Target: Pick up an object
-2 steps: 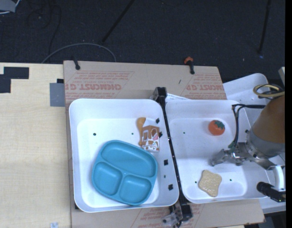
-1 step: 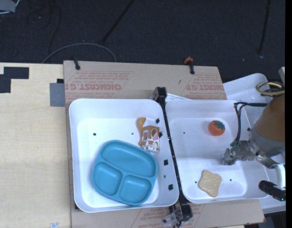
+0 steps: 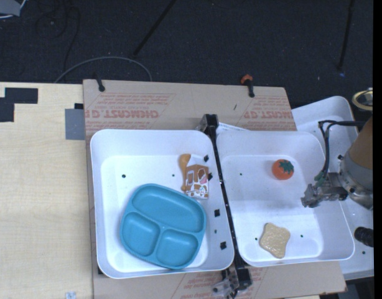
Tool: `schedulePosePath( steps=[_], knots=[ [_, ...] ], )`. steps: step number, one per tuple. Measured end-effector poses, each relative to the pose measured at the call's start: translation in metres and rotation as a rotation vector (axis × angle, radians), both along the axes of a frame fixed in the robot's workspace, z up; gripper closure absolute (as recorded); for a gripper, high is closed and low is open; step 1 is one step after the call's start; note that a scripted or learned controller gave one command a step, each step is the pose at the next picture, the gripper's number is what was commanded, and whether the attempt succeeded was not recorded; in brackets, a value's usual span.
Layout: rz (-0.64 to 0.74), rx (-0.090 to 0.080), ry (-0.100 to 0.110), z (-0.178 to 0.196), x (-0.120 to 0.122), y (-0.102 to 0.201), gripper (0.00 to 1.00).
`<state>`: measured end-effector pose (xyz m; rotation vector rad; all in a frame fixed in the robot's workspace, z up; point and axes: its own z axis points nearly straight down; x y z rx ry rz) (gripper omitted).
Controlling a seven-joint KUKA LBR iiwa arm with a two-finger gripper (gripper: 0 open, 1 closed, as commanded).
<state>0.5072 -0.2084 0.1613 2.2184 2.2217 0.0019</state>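
Lying left of jaws [image 3: 313, 196]: tomato [image 3: 282, 169]

In the left bin [image 3: 110, 167], a blue divided plate [image 3: 163, 225] with three compartments lies flat, filling the near part and turned a little askew. Just beyond its far right edge sits a small brown-and-white carton [image 3: 196, 182], touching or nearly touching the plate, with an orange-tan piece [image 3: 185, 162] at its far left side. In the right bin [image 3: 253, 148], a small orange-red tomato-like fruit [image 3: 282, 169] with a green top rests toward the far right. A pale tan slice of toast [image 3: 274, 240] lies flat near the front, well apart from the fruit.
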Motion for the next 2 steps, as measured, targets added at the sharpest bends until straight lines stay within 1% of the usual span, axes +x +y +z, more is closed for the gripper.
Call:
schedulePosePath(
  steps=[1,2],
  knots=[
    [0.0,0.0,0.0,0.048,0.001,-0.001,1.0],
    [0.004,0.004,0.005,0.056,0.005,0.06,1.0]
  ],
)
